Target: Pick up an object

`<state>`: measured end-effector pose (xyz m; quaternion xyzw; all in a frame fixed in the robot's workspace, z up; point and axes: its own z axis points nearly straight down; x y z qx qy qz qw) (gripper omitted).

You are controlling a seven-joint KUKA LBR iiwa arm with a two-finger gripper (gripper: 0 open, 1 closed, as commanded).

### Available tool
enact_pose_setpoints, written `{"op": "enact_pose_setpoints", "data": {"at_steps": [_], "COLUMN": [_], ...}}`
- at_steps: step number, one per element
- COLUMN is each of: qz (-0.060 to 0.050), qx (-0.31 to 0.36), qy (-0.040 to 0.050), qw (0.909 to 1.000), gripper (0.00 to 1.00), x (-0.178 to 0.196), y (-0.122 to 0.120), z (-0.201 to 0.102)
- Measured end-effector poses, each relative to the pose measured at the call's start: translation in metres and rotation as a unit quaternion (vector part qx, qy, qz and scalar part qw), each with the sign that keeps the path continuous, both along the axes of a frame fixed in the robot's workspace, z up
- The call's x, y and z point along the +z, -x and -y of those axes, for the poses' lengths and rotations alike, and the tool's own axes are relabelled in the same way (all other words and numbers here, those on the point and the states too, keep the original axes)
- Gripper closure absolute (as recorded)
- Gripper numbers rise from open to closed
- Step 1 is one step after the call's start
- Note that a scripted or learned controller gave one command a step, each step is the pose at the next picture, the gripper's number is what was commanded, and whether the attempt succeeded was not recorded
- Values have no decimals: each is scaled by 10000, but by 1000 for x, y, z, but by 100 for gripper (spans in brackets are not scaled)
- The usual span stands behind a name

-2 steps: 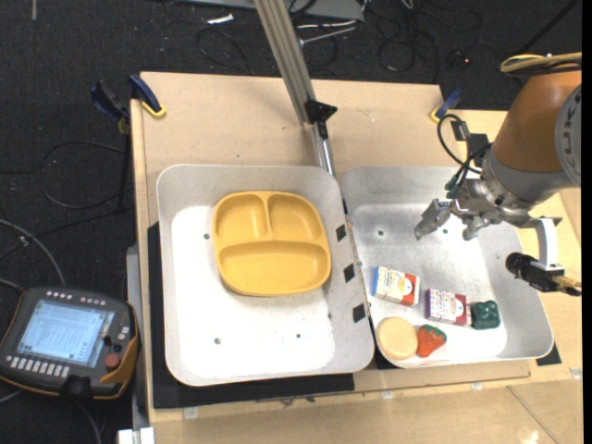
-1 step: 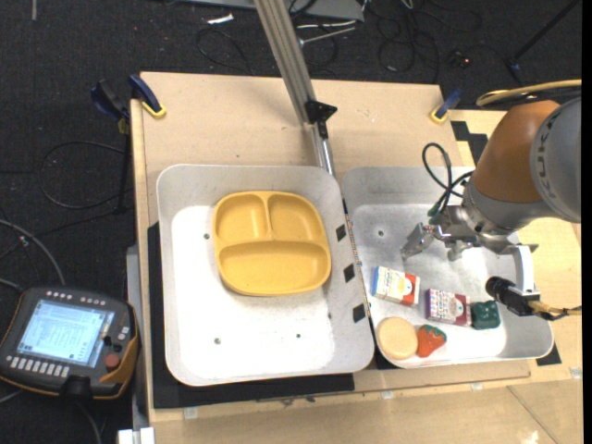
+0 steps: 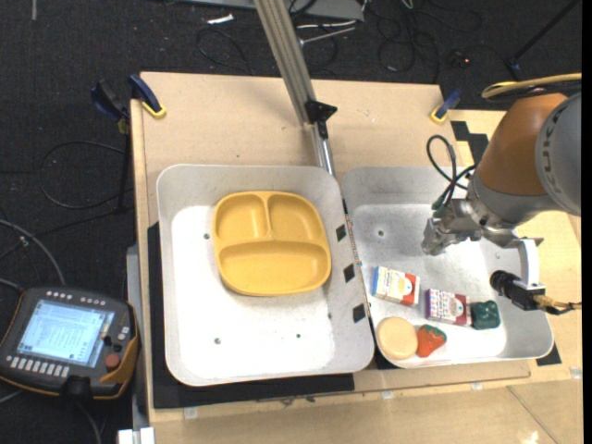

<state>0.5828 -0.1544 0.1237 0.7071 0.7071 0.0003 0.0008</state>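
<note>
We noted the gripper hanging over the bare upper part of the right bin, with nothing seen between its fingers; whether they stood apart or together we could not tell. The objects lay along that bin's near edge, well apart from the gripper: a small white carton, a pink-patterned packet, a dark green piece, a red piece and a pale round one touching it. A yellow divided plate sat in the left bin.
</note>
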Motion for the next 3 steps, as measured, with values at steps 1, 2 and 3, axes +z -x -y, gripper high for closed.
{"op": "enact_pose_setpoints", "data": {"at_steps": [1, 2, 3], "qz": [26, 24, -8], "qx": [8, 11, 38], "qy": [8, 7, -12], "qw": [10000, 10000, 10000], "gripper": [100, 100, 100], "x": [62, 114, 104], "y": [-5, -7, -14], "z": [5, 6, -45]}}
